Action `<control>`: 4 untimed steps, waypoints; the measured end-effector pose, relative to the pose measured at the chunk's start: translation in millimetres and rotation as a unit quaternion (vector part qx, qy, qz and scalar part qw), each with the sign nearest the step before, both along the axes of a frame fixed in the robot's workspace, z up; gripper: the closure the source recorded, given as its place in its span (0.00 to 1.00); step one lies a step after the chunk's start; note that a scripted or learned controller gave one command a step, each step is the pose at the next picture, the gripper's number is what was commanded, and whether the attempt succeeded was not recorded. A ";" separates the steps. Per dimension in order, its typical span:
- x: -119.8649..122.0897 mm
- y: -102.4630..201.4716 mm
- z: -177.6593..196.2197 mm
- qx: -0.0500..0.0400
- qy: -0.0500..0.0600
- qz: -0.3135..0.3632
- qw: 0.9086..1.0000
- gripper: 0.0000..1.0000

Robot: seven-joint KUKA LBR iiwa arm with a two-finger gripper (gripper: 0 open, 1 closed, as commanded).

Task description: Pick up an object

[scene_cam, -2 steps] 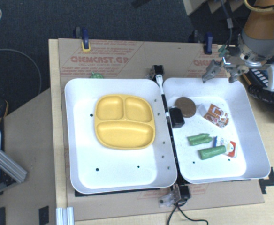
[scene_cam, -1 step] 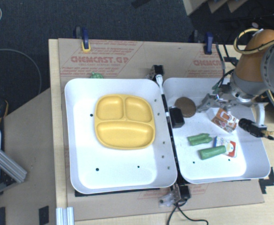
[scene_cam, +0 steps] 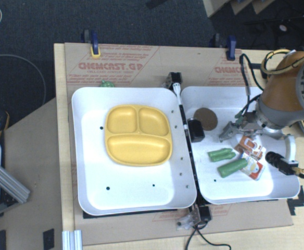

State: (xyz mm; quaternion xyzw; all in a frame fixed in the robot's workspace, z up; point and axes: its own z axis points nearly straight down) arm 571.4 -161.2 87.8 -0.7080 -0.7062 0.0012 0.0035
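The pincer (scene_cam: 231, 132) hangs low in the right white shallow bin (scene_cam: 214, 189), its grey metal fingers pointing toward the bin's middle; whether they are spread or pressed together I cannot tell, since the tips are small and merge with the bin floor. Nothing can be seen between them.

Just beside the tips, toward the arm, lies a crumpled red-and-white foil packet (scene_cam: 251, 150). Near it, lower in the bin, are two green pod-shaped plastic pieces: the shorter green pod (scene_cam: 220, 154) and the longer green pod (scene_cam: 232, 167), set close together. A round brown disc (scene_cam: 206, 118) sits near the bin's inner wall (a small black block (scene_cam: 196, 129) lies next to it).

The left white shallow bin (scene_cam: 89, 155) holds a yellow plastic divided plate (scene_cam: 138, 135), well apart from the pincer. Both bins rest on the desk (scene_cam: 141, 56), covered in brown printed board.

By my reading the pick is not yet done: every object lies flat in its bin, so closing on one and lifting it remain.
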 end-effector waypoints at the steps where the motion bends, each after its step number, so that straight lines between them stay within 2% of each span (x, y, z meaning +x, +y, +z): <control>1: -60.1 44.4 21.6 0.000 -0.001 0.002 1.000 0.00; 2: -57.1 41.7 31.0 -0.002 -0.004 0.001 1.000 1.00; 3: -92.3 115.2 100.5 0.000 -0.006 0.005 1.000 1.00; 4: -84.1 194.6 216.1 0.001 -0.010 0.007 1.000 1.00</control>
